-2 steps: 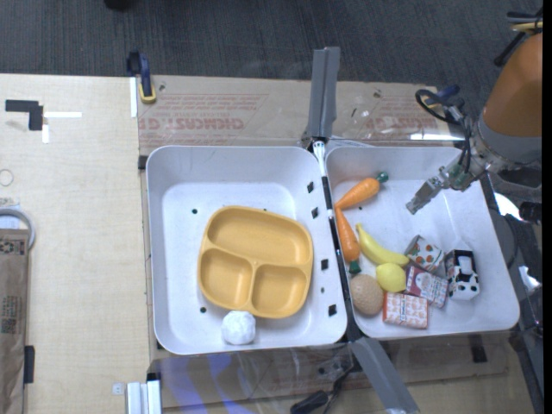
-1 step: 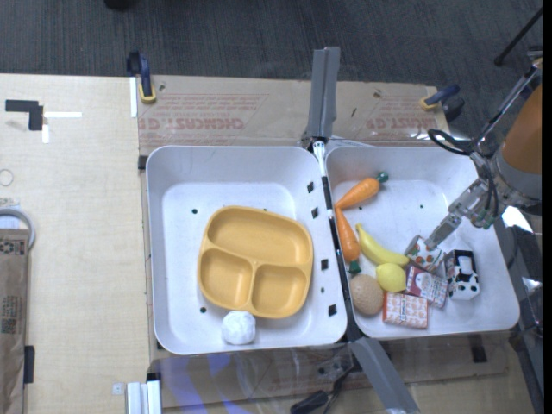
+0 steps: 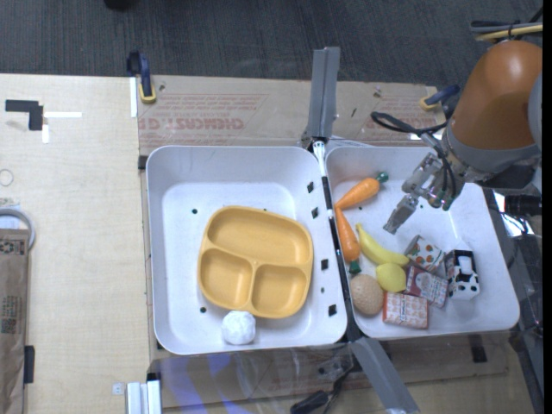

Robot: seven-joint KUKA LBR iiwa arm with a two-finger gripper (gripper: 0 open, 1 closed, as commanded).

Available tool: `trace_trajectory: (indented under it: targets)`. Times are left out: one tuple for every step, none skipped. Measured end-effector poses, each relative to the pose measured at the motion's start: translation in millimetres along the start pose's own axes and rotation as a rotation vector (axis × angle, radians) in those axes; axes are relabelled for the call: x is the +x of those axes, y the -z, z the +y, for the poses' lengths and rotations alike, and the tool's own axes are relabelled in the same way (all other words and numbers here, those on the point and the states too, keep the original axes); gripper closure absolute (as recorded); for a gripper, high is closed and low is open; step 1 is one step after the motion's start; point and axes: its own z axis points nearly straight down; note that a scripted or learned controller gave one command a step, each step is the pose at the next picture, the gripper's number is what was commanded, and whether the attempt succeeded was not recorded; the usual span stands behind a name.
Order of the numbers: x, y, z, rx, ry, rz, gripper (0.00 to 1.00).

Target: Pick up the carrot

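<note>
Bench bins: plate [image 3: 255,261] left, likely carrots [image 3: 357,193] right.

Bins [image 3: 164,257]: we see both plain white.
Divided plate [image 3: 255,260]: mustard yellow.
Ball [image 3: 239,327]: white.
Carrots: we count two, both orange with green tops, one [image 3: 359,192] higher up, one [image 3: 347,234] along the bin's left wall.
Banana [image 3: 379,248]: yellow.
Lemon [image 3: 391,277]: yellow.
Egg [image 3: 366,294]: tan.
Cartons [image 3: 407,309]: red and white print.
Cow figure [image 3: 464,276]: black and white patches.
Arm [image 3: 496,97]: we see orange over grey.
Bench [image 3: 69,257]: pale wood.
</note>
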Motion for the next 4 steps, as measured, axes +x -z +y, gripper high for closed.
trace_trajectory:
  targets:
    - [3.9,-88.8,-53.6,0.000,0.176,0.003,0.00]
    - [-27.6,30.0,-111.8,0.000,0.132,-0.001,0.00]
    - [-19.9,-14.4,0.9,0.000,0.109,0.001,0.00]
    - [3.5,-61.0,-65.9,0.002,-0.058,0.003,0.00]
